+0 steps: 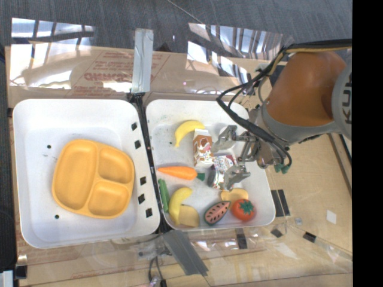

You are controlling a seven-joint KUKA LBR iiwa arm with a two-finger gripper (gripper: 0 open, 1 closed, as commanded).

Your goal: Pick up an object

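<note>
The hand (227, 155) hangs spread in the right bin (157, 124), fingers either side of a small crumpled packet (222, 163), right of the carton (203, 148). It should descend straight and pinch only that (the carrot (177, 173) lies near).

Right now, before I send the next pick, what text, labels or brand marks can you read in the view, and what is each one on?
"KU": grey letters on the arm at the right edge, cut off by the frame.
Red print on the cardboard sheet behind the bins: several lines, too blurred to read.
Printing on the small carton in the right bin: too small to read.
Wrapper of the packet under the gripper: illegible.
</note>
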